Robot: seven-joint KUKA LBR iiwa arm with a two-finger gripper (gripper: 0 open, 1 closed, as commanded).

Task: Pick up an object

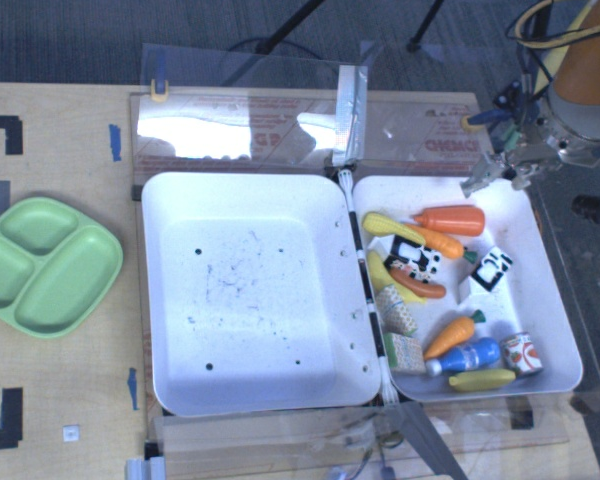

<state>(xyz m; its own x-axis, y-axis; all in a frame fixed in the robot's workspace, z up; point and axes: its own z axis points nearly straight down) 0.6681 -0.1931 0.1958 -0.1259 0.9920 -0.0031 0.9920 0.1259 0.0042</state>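
Object to pick: none taken yet, all candidates lie in the right bin (555,298). At the bin's far end sits an orange carrot (450,220), with a banana (384,226) just beside it toward the bin's left wall. A checkered cube (493,268) sits mid-bin near the right wall. A small carrot (448,336), a blue bottle (467,356), a can (521,353) and a yellow stick (480,379) crowd the bin's near end, several of them touching.

The gripper (501,179) hangs over the bin's far right corner, above the rim and clear of everything inside. Its fingers look apart with nothing between them. The view is slanted, so height over the bin is hard to judge.

Step, as I judge it: the approach, before any grasp, with no descent begun on a target.

The next move calls for travel inward from the far corner over one item, then a straight drop with the fingers straddling it. The orange carrot is nearest the gripper. The cube stands most apart from its neighbours, so it looks like the cleaner grab. The near-end cluster risks pinching two things at once.
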